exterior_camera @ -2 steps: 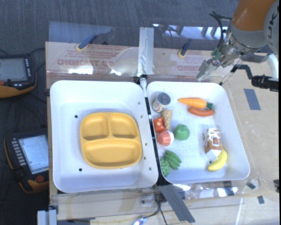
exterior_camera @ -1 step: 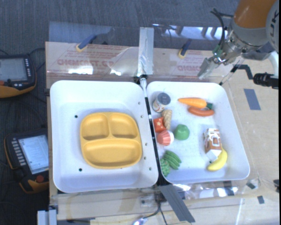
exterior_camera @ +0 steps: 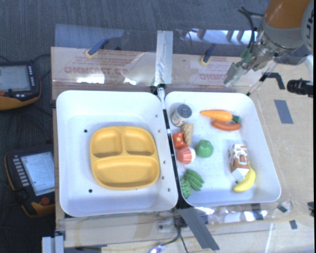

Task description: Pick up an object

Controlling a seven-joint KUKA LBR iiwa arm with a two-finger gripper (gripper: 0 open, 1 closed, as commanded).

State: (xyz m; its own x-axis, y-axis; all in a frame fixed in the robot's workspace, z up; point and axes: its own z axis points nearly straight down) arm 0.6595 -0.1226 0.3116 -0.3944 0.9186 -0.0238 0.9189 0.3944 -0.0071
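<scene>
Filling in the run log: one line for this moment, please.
pincer: above right bin's far rim | holding: nothing seen | items: carrot, banana in bin | tray: left bin

The grey arm enters at the camera view's upper right corner, its orange band uppermost, the wrist slanting down and leftward. The gripper (exterior_camera: 233,78) hangs above the bench just beyond the right bin's far edge (held high, touching nothing), fingers too blurred to read.
</scene>
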